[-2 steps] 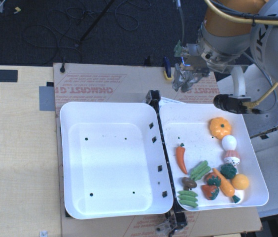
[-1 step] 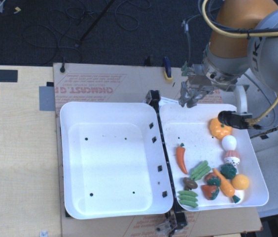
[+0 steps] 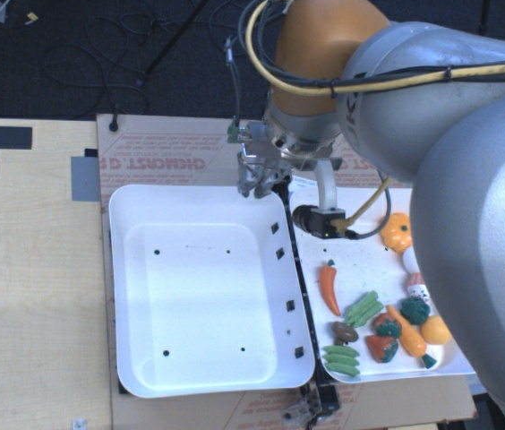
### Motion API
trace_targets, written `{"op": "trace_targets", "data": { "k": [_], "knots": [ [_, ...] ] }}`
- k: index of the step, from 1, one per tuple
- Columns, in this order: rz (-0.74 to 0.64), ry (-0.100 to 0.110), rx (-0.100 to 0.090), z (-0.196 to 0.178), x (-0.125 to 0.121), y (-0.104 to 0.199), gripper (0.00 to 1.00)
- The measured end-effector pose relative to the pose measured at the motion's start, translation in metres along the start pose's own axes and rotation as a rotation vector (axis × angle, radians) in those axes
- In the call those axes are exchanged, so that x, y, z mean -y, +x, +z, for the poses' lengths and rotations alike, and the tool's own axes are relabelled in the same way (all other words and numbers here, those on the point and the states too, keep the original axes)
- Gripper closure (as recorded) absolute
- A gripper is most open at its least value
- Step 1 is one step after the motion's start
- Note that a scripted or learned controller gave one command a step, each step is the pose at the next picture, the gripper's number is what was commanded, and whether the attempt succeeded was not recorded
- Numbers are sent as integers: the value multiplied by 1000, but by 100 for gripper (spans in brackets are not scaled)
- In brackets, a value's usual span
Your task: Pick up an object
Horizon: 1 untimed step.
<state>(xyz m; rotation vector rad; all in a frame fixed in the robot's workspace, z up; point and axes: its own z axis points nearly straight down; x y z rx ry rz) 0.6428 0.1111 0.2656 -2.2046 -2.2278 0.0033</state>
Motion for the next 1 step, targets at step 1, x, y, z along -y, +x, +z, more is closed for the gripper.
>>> {"op": "trace_targets", "data": {
  "k": [1],
  "knots": [
    [12, 0, 6, 28, 0, -35, 100]
  ]
}}
